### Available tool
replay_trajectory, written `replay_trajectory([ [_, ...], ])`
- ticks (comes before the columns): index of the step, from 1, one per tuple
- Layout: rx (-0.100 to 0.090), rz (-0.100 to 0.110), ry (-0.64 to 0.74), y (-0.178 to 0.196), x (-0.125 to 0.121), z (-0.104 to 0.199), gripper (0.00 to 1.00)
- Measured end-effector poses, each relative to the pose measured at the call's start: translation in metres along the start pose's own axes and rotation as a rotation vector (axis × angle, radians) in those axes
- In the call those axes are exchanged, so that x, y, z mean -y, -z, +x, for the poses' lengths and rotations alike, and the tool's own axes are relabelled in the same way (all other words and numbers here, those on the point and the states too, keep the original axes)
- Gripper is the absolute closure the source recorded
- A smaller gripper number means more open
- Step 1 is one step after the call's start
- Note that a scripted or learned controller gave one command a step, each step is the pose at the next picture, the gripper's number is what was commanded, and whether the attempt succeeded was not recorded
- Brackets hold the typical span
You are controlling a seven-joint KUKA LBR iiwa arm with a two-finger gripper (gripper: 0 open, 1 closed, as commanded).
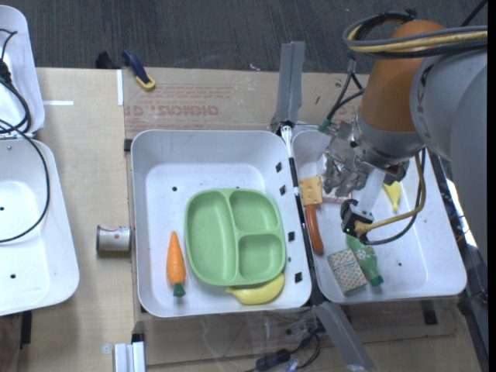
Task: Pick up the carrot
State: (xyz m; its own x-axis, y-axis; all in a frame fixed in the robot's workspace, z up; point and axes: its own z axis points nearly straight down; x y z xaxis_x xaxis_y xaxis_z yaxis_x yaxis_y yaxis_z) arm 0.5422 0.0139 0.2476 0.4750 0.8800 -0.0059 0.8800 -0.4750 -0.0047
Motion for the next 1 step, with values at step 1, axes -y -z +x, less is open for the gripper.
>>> replay_trajectory([
  [1,0.002,0.001,-0.134,-0.0216,0.0674,0.0706,1.0],
])
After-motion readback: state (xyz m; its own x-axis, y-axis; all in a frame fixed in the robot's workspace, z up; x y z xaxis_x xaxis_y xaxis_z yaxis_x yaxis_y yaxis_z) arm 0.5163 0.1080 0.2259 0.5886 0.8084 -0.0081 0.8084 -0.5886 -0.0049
